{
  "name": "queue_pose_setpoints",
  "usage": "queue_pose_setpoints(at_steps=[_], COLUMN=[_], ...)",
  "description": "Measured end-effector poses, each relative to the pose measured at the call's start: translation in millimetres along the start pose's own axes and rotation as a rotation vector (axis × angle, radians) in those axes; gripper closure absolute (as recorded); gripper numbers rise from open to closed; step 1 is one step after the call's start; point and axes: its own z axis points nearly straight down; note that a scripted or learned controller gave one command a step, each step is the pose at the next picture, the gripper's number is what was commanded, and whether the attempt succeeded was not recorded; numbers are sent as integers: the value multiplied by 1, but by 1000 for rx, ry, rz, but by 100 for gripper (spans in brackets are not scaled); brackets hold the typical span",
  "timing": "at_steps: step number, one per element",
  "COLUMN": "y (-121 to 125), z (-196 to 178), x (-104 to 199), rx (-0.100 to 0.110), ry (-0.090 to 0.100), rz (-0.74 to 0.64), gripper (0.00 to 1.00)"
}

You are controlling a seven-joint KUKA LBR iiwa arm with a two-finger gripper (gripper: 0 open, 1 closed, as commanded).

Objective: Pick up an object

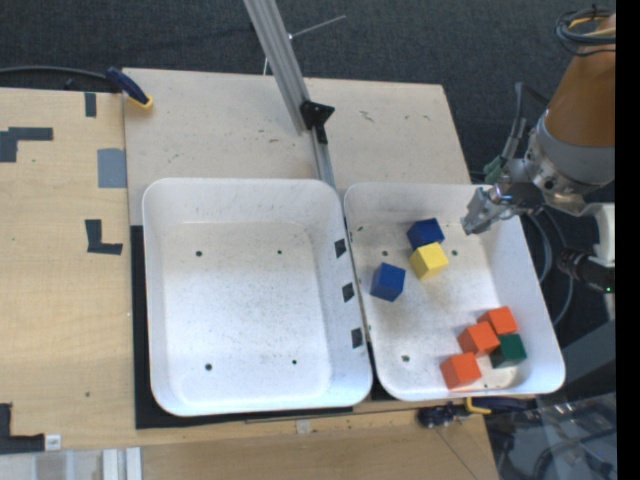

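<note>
Hovering over the upper right rim of the right bin [520, 268], claw [480, 211] low at the end of the arm [580, 98], reaching in from the right; cannot tell how wide it stands, nothing seen between its tips. Well apart from the claw, three blocks clustered near the bin's upper middle: dark blue block [425, 233] uppermost, yellow block [430, 259] touching just below it, second blue block [388, 281] down and left, slightly apart. Bare white floor around that trio, most of it toward the left wall and the bin's middle. Crowded into the lower right corner, close against the rim: three orange blocks [479, 338] and a green block [512, 349], touching or nearly so, little room on the wall side. Beside it, sharing a middle edge, left bin [160, 298] with wide white floor. Slanting down from the top, metal rail [280, 48] ending near the bins' junction. Beyond the rims, pale table [200, 128].
</note>
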Motion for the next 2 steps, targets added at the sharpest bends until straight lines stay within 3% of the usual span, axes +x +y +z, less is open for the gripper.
queue_pose_setpoints(at_steps=[2], y=[18], z=[20], x=[101], rx=[1], ry=[1], rz=[0], gripper=[100])
